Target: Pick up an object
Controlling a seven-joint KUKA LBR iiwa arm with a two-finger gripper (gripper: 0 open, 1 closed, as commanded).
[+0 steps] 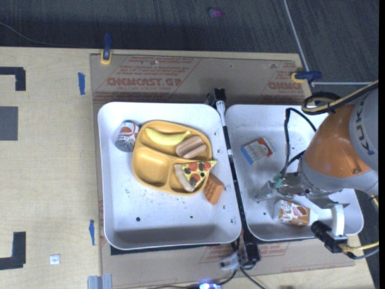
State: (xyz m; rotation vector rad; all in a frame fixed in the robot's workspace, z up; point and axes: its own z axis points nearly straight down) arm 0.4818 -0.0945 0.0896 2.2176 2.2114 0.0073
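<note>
My gripper (274, 188) reaches down into the right bin (264, 116) from under the orange wrist. Its tips hang over the bin floor near the middle. A small orange and white packet (293, 213) lies just to its lower right, apart from the tips as far as I can see. A white carton with a blue and orange label (257, 150) lies further back in the same bin. I see nothing between the fingers.
The left bin (120, 221) holds a yellow divided plate (150, 161) with a banana, a sausage and a pizza slice, a small can (125, 135) at its left, and an orange cracker (213, 190) at its lower right. A black rail divides the bins.
</note>
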